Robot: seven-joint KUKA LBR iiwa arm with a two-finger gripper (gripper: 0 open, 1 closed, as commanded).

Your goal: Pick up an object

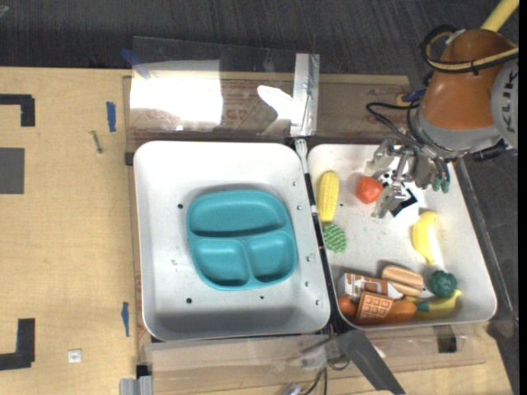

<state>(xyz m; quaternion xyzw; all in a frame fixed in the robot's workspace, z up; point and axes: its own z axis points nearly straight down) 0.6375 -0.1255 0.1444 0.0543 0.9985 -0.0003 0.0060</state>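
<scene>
My gripper (pixel 394 197) hangs over the upper middle of the right bin (pixel 478 245), its fingers pointing down and slightly apart with nothing between them. A small red-orange round object (pixel 369 190) lies just left of the fingertips. Beside the bin's left wall, a yellow corn cob (pixel 328 195) stands above a green leafy piece (pixel 333 237). A yellow banana (pixel 424 235) lies below and to the right of the gripper. At the bin's front edge lie a hot dog (pixel 403 277), a waffle piece (pixel 375 307), a dark green broccoli (pixel 442 284) and a brown carton (pixel 366 286).
The left bin (pixel 156 220) holds a teal divided plate (pixel 241 237). A narrow rim divides the two bins. A clear plastic sheet (pixel 218 97) lies behind the left bin. Cables trail from the arm's orange wrist (pixel 461 89) above the right bin's back edge.
</scene>
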